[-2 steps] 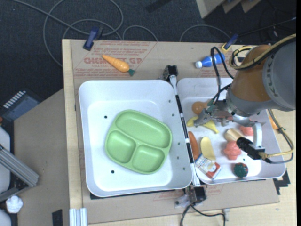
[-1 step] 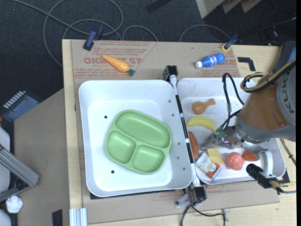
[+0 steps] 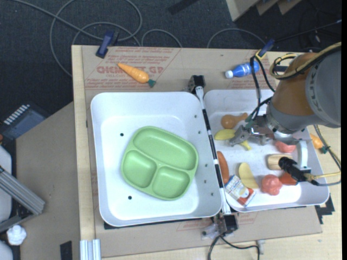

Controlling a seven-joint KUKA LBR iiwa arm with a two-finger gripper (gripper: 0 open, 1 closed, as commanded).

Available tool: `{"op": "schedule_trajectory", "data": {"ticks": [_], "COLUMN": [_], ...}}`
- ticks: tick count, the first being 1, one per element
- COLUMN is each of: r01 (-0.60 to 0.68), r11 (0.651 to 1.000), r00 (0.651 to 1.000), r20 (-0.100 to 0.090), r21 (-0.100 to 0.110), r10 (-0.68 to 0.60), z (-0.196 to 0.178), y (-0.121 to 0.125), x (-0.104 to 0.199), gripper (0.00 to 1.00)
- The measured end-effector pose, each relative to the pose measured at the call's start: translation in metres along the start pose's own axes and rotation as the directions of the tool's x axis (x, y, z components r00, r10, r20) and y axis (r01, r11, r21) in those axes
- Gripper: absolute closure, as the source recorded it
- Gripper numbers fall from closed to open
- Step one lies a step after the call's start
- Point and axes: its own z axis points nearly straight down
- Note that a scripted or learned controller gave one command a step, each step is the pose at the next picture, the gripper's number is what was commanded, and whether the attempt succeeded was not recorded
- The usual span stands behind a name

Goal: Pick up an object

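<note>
- The gripper [image 3: 242, 136] hangs low in the right bin [image 3: 230, 97], among the toy food near its upper left part; whether it is apart or together I cannot tell from this slanted view
- Its tip sits just above a yellow banana-like piece [image 3: 224, 135], with an orange rounded piece [image 3: 229, 121] just beyond it
- Nothing can be seen clamped in it, so I judge that the pick is not yet done: the arm is down at the objects, and grasping and lifting are left
- Other candidates lie in the same bin: a red sausage-like piece [image 3: 223, 167] along the left wall, a pale yellow slice [image 3: 247, 175], a red tomato-like ball [image 3: 271, 184] and a small printed packet [image 3: 239, 191] at the near corner
- The left bin [image 3: 108, 118] bears a green divided tray [image 3: 158, 162], well apart from the arm
- On the desk [image 3: 87, 85] behind the bins lie a toy carrot [image 3: 134, 72] and a small blue and white bottle [image 3: 242, 70]
</note>
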Motion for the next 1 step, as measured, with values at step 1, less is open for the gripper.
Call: {"op": "schedule_trajectory", "data": {"ticks": [1], "r01": [0.001], "r11": [1.0], "r00": [1.0], "r20": [0.001], "r21": [-0.001], "r10": [-0.001], "z": [-0.0476], "y": [0.0829], "x": [-0.018], "gripper": [0.0]}}
